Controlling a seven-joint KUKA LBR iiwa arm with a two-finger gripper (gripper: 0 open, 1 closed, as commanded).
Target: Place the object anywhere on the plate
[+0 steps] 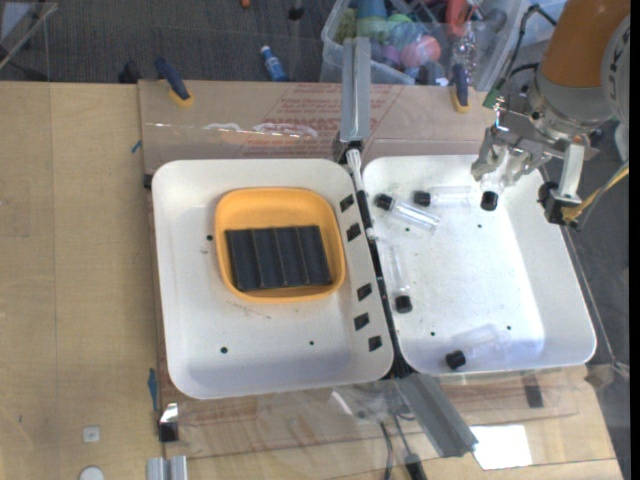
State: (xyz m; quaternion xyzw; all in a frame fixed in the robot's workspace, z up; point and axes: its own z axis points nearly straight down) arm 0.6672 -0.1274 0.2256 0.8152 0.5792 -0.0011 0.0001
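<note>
A black ridged rectangular block (278, 258) lies flat in the orange plate (275, 206), which sits in the left white bin (190, 298). My gripper (503, 168) hangs over the far right corner of the right bin (540, 298), well away from the plate. Its fingers stand apart and I see nothing between them. Just below it lies a clear tube with a black cap (488, 200).
Several clear tubes with black caps are scattered in the right bin, for example one at the far side (405, 211), one by the divider (400, 293) and one near the front (470, 350). A metal rail (352, 98) and black clips run along the divider.
</note>
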